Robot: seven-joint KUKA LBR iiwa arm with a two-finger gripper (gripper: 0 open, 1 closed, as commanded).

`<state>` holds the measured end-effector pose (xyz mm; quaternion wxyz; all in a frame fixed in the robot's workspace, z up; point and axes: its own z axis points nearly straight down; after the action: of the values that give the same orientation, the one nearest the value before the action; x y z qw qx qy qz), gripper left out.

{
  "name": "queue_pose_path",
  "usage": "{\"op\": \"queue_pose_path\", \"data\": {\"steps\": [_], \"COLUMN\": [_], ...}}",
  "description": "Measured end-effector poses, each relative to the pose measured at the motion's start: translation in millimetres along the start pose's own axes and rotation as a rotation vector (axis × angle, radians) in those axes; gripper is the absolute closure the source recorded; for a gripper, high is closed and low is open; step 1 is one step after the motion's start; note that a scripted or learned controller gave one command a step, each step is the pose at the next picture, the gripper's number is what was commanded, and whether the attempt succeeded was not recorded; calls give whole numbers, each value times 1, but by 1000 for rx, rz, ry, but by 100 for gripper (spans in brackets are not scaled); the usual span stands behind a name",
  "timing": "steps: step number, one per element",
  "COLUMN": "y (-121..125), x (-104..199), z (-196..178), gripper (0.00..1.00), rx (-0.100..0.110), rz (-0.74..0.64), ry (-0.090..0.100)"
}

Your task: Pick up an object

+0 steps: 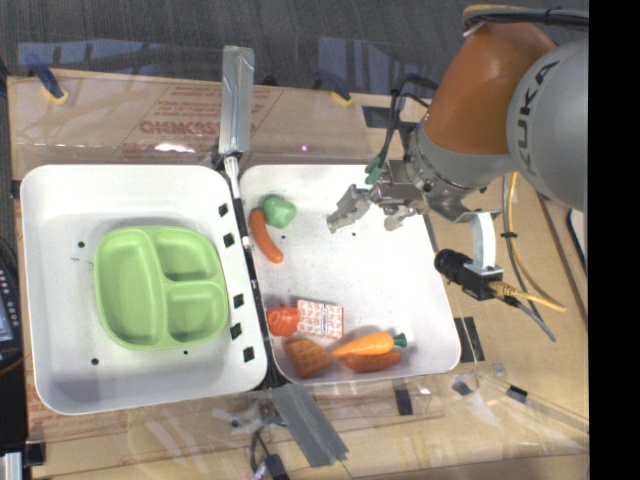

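My gripper (372,214) hangs open over the upper middle of the right bin (440,298), its two grey fingers spread apart with nothing between them. Left of it, near the bin's divider side, lie a green toy pepper (279,210) and an orange-red sausage (265,237). Along the bin's near edge sit a red toy (283,320), a small red-and-white carton (320,319), a brown waffle-like piece (307,356) and an orange carrot (367,345) resting on a reddish piece (372,362).
The left bin (50,298) holds a green divided plate (160,287). Grey tape strips (236,98) run along the seam between the bins. The arm's orange band (490,78) and cables (520,278) overhang the right bin's right edge.
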<state>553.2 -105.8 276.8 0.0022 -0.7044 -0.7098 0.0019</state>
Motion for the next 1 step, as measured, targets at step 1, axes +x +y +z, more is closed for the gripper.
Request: {"op": "queue_pose_path", "data": {"steps": [1], "y": [80], "x": [44], "z": [88], "gripper": [0], "rx": [3], "rz": [68], "ry": [-1]}}
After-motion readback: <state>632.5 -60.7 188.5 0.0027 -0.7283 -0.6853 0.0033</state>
